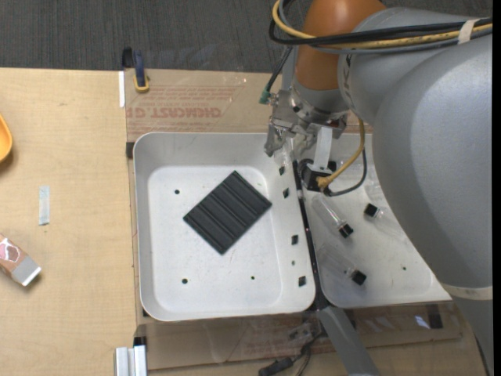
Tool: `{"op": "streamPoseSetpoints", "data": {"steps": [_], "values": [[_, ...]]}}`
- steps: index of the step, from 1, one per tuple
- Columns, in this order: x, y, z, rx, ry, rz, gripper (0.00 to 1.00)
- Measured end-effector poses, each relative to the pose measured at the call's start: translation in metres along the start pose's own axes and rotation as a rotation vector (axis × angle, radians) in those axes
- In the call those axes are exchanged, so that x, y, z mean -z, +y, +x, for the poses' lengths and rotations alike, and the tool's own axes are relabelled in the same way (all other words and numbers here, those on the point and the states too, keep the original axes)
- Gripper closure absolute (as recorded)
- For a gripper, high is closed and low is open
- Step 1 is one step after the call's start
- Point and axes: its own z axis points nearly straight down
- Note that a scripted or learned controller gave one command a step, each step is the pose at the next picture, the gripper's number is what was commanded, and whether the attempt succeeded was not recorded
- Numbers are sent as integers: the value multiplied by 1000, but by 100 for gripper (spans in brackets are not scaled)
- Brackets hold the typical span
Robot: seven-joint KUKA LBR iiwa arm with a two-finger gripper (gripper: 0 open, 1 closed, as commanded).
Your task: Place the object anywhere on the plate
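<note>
A dark grey ribbed square plate (228, 211) lies flat and turned like a diamond in the middle of the left white bin (145, 233). My gripper (296, 149) hangs over the divide between the two bins, near their far edge, up and to the right of the plate and apart from it. The wrist, with cables around it, blocks the view of its tip. I make out no object in it.
The right bin (391, 288) is largely covered by the grey arm (423, 131); small black pieces (358, 276) lie on its floor. Left of the bins, on the wooden bench, sit a small metal strip (44, 205) and a wrapped item (17, 261).
</note>
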Motion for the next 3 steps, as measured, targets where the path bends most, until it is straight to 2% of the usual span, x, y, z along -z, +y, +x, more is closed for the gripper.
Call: {"op": "streamPoseSetpoints", "data": {"steps": [1, 2, 3], "values": [[72, 1, 7, 416, -1, -23, 100], [235, -19, 42, 460, -1, -23, 100], [186, -50, 133, 251, -1, -20, 100]]}}
